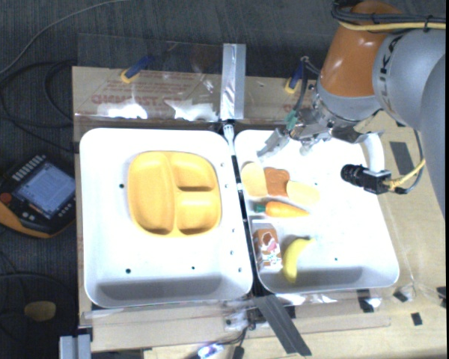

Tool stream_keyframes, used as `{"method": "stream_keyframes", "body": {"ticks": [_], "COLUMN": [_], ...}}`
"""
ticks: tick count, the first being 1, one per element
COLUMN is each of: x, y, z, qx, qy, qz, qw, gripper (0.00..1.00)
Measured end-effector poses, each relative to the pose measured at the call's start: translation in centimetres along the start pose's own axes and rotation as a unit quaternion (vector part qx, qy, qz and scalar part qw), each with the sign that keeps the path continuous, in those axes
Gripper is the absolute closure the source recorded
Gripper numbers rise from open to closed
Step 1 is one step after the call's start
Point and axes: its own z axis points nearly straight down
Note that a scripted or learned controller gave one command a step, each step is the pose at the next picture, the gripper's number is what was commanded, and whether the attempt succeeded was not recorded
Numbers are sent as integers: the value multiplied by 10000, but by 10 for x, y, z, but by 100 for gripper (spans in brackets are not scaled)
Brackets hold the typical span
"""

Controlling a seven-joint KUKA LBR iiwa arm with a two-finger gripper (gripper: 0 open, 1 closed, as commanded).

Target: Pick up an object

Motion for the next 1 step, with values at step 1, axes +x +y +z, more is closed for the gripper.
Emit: {"method": "stream_keyframes", "body": {"ticks": [1], "x": [-65], "y": [-36], "z": [127], "qx": [-11], "qy": [-6], "qz": [-503], "qw": [9987], "gripper": [0]}}
